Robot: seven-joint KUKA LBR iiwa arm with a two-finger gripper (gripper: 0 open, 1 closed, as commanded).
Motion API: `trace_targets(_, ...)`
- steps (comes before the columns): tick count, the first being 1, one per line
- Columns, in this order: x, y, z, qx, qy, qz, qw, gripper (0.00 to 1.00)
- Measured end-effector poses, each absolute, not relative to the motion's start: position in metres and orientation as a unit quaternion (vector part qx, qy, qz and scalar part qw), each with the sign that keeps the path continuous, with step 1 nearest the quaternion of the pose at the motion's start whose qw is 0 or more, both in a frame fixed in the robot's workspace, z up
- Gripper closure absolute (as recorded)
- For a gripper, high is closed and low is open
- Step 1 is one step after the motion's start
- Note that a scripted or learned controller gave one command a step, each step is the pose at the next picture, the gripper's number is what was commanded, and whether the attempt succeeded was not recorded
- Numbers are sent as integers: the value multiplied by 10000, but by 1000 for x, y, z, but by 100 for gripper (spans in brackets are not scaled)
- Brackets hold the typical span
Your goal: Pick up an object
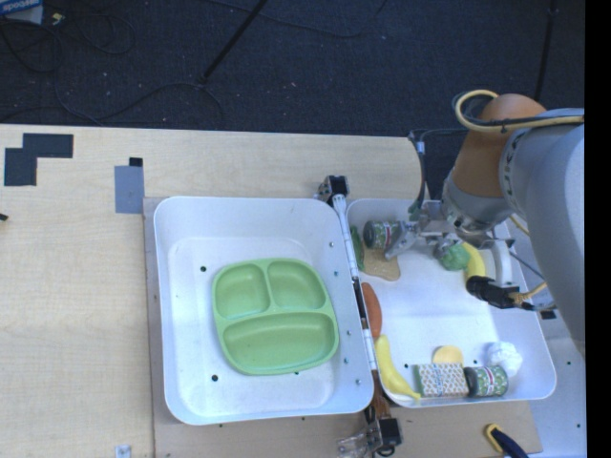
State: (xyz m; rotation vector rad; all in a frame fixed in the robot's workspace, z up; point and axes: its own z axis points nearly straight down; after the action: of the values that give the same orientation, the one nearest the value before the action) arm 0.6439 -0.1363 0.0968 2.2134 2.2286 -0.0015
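Nearest: banana in the right bin. Arm reaching down at the far end, pincer by a can; grip unreadable.

Right bin centre open; objects line rims; arm overhead.

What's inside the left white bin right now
A green divided plate with three compartments lies flat in the left bin, and nothing shows in its sections. Whatever may sit under the plate is covered, so that can't be seen.
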Motion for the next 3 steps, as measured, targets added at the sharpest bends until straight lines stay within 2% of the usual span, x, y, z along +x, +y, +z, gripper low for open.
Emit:
trace_targets(1, 646, -96, 89, 7068, 7074, -7, 18, 0)
trace_targets(3, 646, -88, 89, 7066, 7076, -8, 37, 0)
